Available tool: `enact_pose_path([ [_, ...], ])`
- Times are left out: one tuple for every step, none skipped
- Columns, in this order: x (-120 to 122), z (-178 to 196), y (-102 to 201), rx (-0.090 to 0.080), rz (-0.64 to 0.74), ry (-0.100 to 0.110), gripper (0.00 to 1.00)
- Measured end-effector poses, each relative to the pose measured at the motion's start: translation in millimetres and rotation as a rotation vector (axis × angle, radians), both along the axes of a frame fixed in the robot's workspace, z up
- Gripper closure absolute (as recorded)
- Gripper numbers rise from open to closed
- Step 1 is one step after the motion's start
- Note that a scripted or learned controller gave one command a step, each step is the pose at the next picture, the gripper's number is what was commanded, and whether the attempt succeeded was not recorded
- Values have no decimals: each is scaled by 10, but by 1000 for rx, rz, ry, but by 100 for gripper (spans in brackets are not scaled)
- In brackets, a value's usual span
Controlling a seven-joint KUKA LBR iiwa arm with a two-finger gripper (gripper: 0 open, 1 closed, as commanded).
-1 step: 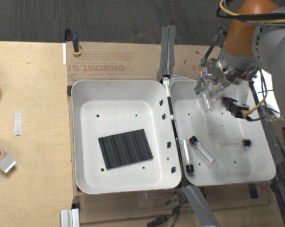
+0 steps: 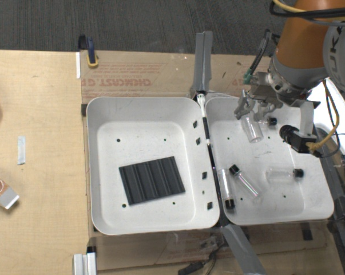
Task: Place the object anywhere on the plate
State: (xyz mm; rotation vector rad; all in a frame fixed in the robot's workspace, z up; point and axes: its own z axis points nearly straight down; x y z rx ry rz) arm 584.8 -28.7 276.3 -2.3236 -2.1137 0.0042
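The plate [image 2: 152, 179] is a dark ribbed rectangle lying flat on the floor of the left bin [image 2: 103, 116]. My gripper [image 2: 249, 110] hangs over the back part of the right bin [image 2: 315, 211], well to the right of the plate. It is shut on a clear vial [image 2: 253, 129], which slants down from between the fingers above the bin floor.
Three more clear vials with black caps lie in the right bin: one [image 2: 241, 180] at mid floor, one [image 2: 226, 191] along the left wall, one [image 2: 284, 175] toward the right. A grey divider [image 2: 203, 67] rises between the bins at the back. Small items [image 2: 3, 191] lie on the bench at far left.
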Motion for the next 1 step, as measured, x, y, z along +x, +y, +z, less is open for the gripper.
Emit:
enact_pose_path([
  [-317,61,409,0,72,1,100],
])
